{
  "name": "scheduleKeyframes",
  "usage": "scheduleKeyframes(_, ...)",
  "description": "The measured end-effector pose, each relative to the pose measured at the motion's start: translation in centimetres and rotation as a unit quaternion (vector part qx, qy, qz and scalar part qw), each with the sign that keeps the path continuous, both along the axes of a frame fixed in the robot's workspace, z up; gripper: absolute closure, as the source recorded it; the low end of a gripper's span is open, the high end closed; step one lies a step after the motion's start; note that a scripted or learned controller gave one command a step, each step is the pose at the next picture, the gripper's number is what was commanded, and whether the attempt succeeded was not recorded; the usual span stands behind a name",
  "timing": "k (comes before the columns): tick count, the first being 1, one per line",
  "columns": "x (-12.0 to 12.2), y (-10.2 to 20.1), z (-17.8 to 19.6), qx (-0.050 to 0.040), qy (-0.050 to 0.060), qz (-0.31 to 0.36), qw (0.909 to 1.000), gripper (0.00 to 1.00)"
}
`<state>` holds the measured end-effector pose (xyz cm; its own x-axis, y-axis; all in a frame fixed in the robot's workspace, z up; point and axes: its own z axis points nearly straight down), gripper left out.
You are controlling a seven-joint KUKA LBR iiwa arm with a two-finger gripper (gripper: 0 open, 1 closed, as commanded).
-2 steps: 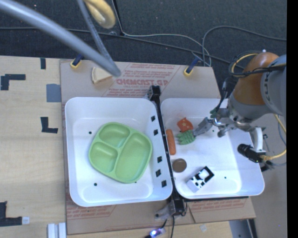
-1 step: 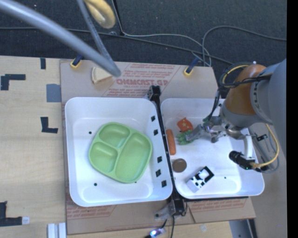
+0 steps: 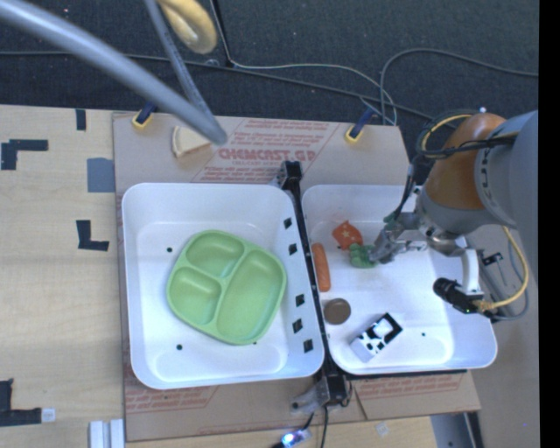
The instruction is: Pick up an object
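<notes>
Looming across the upper left of the frame, a blurred grey pole [image 3: 114, 66] slants down from the corner toward the top of the bins, with a yellowish blurred shape [image 3: 191, 24] beside it at the top edge. Below these, the table [image 3: 52, 262] carries two shallow white bins side by side on a brown cardboard sheet [image 3: 262, 149]. In the middle of the left bin [image 3: 144, 219] a green divided plate [image 3: 227, 286] lies flat. The right bin [image 3: 455, 350] holds several small things: an orange-red crumpled piece [image 3: 347, 234] near its upper left, a small green object [image 3: 360, 255] just below and right of it, an orange sausage-like stick [image 3: 322, 267] along the bin's left wall, a brown disc [image 3: 337, 310] lower down, and a black-and-white patterned block [image 3: 376, 337] near the lower middle. From the right side of the frame the grey arm [image 3: 512, 175] with its orange band [image 3: 459, 166] reaches into the right bin. Its pincer [image 3: 382, 248] sits low at the green object, touching or nearly touching its right side; whether the pincer is open or closed cannot be told from this angle, and nothing is clearly seen gripped. A dark cable connector [image 3: 457, 295] hangs beneath the wrist, over the right part of the bin.
</notes>
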<state>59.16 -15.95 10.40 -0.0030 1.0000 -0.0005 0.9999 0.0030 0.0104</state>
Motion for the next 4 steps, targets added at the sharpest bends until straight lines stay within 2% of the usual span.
scheduleKeyframes(2, -1.0, 1.2, 10.0, -0.0001, 0.003, 0.0, 1.0, 1.0)
scheduleKeyframes(3, -1.0, 1.3, 10.0, 0.0003, 0.005, -0.001, 1.0, 1.0)
scheduleKeyframes(4, 0.6, 7.4, 9.7, 0.0012, 0.006, 0.002, 1.0, 1.0)
